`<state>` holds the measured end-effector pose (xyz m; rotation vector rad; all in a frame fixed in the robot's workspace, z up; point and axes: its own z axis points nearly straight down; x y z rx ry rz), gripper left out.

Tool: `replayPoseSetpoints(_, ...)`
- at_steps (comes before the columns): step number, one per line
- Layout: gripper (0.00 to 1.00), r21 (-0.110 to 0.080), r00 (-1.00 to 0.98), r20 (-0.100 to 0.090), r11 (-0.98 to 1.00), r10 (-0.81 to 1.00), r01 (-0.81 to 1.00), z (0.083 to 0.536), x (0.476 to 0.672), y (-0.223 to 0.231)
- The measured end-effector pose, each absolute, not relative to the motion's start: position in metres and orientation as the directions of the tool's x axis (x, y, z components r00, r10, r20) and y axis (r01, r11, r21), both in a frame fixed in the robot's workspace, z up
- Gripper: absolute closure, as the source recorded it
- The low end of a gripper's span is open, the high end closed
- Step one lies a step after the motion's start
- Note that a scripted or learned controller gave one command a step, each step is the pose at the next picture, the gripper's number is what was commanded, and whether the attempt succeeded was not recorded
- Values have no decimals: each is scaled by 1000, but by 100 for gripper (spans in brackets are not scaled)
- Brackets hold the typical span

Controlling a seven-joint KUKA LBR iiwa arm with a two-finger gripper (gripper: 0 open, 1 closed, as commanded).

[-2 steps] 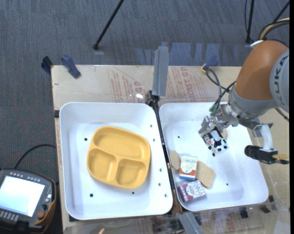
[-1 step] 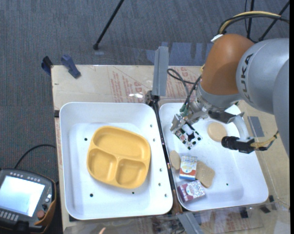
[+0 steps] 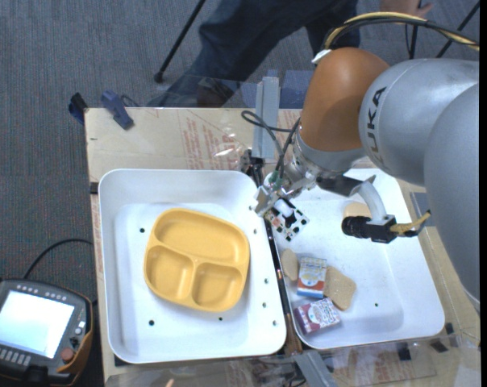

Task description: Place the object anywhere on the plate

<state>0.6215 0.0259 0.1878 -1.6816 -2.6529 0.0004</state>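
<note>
1. Far left, off the worktop [image 3: 171,135], you had a pendant [image 3: 32,325] w/ a lit screen on the floor, and a blue clamp [image 3: 116,110] at the worktop's back-left corner.
2. Left bin [image 3: 131,192]: the yellow plate [image 3: 197,260], three compartments, lay flat near the middle, turned a bit askew to the bin walls.
3. Btwn the bins: your tool [image 3: 274,200] hung over the seam, at the right bin's back-left corner. You couldn't tell from this view whether it was wide, narrow or holding anything, as the wrist hid it.
4. A small black-and-white thing [image 3: 289,221] sat right under the tool tip, just inside the right bin [image 3: 397,297], close to the plate's right edge but apart from it.
5. Right bin, front-left: a tan oval piece [image 3: 289,264], then a small carton [image 3: 311,276] touching it, then a tan slice [image 3: 341,289] against the carton's right side. A dark red packet [image 3: 317,316] lay just in front of those.
6. Another tan piece [image 3: 356,210] lay further back, partly hidden.
7. The arm [image 3: 421,111], grey w/ orange band, came in from the right, above the right bin.
</note>
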Motion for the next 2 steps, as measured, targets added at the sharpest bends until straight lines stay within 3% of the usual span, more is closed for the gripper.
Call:
replayPoseSetpoints(1, 100, -6, -280, 2, 280, 960, 960, 186, 594, 98)
replayPoseSetpoints(2, 0, -5, -279, 1, 279, 960, 960, 186, 594, 97)
